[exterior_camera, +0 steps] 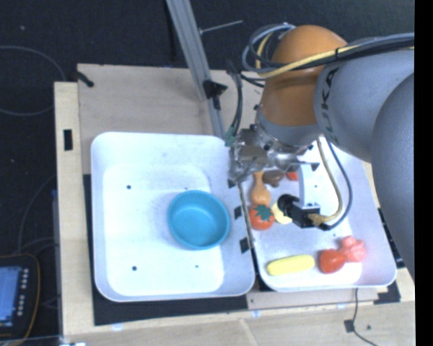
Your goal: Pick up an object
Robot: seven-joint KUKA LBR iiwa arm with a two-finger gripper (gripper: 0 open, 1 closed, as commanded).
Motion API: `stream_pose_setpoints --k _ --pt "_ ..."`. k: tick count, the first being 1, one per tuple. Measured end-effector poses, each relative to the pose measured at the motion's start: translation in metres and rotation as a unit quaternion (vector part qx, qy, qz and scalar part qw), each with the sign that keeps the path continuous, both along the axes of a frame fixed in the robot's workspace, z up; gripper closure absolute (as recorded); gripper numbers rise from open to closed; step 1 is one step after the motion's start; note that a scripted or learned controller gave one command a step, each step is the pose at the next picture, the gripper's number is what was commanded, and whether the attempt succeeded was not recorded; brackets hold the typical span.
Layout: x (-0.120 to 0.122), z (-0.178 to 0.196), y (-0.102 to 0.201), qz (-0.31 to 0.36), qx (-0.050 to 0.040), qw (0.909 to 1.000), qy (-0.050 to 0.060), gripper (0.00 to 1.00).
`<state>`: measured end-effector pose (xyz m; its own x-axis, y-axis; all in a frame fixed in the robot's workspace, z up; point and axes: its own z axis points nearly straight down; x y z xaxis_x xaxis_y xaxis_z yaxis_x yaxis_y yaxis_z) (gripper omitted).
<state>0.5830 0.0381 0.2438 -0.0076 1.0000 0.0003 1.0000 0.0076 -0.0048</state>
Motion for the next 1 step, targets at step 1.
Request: stream_pose_setpoints --k 1 --pt "-0.0141 -0.0022 0.0424 0.001 0.001 1.0 0.001 1.0"
